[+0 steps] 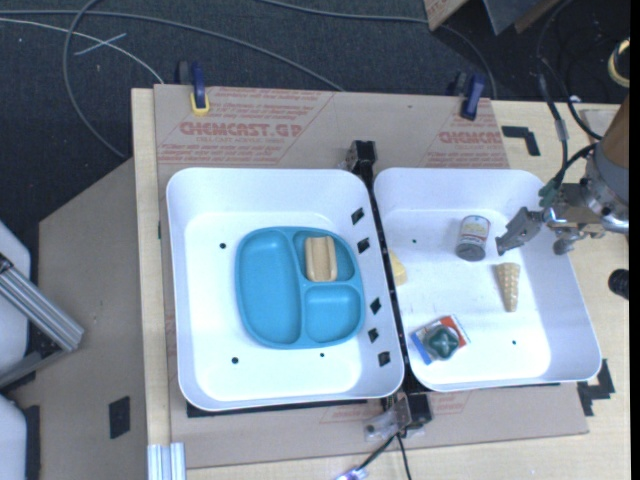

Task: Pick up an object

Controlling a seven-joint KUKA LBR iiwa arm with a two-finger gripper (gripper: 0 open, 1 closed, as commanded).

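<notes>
The counter [100, 268] carries two shallow white bins side by side. The left bin [200, 208] holds a blue divided tray [265, 288] with a tan block [320, 258] lying in its upper right compartment. The right bin [560, 338] holds the loose things that could be picked: a small grey can [473, 238] near the upper middle, a pale ridged cone [509, 286] lying below and to the right of it, a small packet with a dark green centre [439, 339] near the bottom edge, and a yellowish scrap [397, 269] tucked against the divider between the bins.

The arm comes in from the right, and its gripper [524, 230] hangs over the upper right part of the right bin, just beside the can and above the cone. Its dark fingers appear spread apart with nothing between them, so it holds nothing.

The can looks like the nearest target. To do this step well, I would centre the gripper over the can so that one finger passes each side, keep clear of the cone, then descend fully before closing. A round can may roll or squirt out if pinched off-centre, so gripping across its middle seems safest.
</notes>
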